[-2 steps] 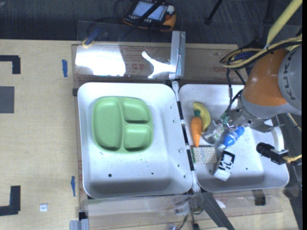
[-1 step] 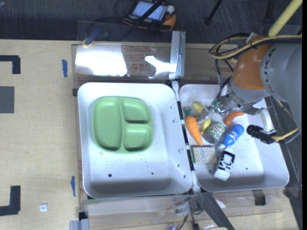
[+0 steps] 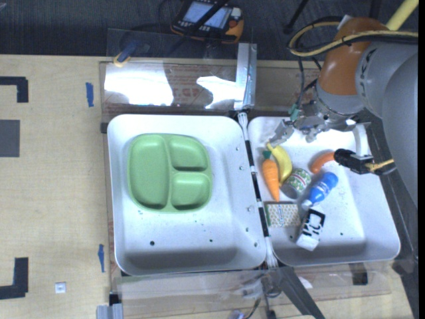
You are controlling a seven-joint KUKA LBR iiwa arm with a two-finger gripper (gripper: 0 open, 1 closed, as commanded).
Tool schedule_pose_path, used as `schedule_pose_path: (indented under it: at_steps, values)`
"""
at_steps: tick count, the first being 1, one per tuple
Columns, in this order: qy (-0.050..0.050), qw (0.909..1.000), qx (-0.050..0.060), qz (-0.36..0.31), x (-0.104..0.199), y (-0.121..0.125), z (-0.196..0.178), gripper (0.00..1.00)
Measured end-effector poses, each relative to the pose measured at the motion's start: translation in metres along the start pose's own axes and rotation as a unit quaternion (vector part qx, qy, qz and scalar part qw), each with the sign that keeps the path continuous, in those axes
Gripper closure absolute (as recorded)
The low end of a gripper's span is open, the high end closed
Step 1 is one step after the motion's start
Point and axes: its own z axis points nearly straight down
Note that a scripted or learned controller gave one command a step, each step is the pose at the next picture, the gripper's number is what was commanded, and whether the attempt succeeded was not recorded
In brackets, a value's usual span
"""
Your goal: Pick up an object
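Currently the gripper [image 3: 292, 130] hovers with fingers spread and nothing between them at the right bin's [image 3: 372, 238] far edge, just beyond the banana [image 3: 281, 160]; descending squarely astride it, clear of the carrot [image 3: 271, 177], seems wisest.

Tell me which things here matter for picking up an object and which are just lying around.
For the job: gripper; right bin with banana, carrot, blue bottle, small tin.

Lying about: left bin, green divided plate, handheld screen beyond the bench.
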Motion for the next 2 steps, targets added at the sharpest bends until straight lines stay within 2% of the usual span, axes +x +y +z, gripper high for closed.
schedule_pose_path:
  at_steps: [1, 2]
  values:
    - [0.000, 0.9994, 0.000, -0.036, -0.009, -0.058, 0.036, 0.00]
    - [0.000, 0.9994, -0.003, -0.035, -0.008, -0.056, 0.024, 1.00]
